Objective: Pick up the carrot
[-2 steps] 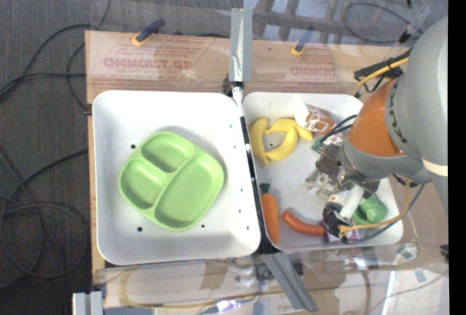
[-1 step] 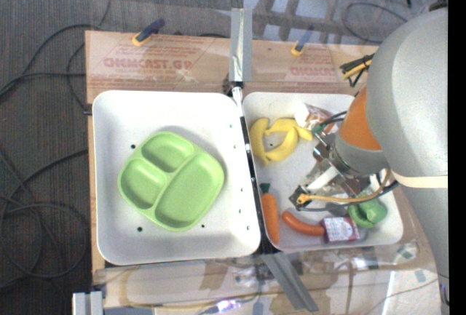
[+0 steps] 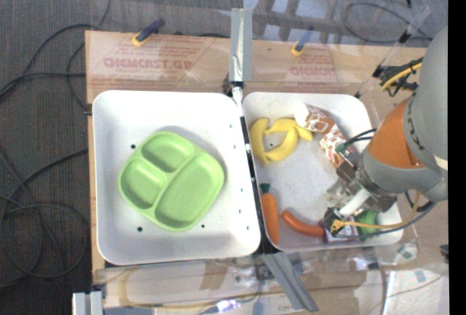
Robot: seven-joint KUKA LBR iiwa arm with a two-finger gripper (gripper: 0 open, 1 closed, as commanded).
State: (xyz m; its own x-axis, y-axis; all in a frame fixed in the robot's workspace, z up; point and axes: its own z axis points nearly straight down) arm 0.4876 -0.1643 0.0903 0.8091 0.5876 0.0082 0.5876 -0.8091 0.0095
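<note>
- Carrot (image 3: 270,217) lies in the right bin (image 3: 360,108), hugging its left wall near the front.
- Tool (image 3: 339,220) sits low over the front right corner, by a red sausage (image 3: 302,224).
- Bananas (image 3: 275,139) are at the back.
- Green plate (image 3: 172,180) is in the left bin (image 3: 109,132).

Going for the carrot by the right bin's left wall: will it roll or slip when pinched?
The carrot looks like a stiff, smooth toy, so it probably won't flop but may slip. Its tapered, rounded body could roll if nudged sideways. It lies close to the right bin's left wall, likely leaving little finger room there. The gripper is near the sausage.
</note>
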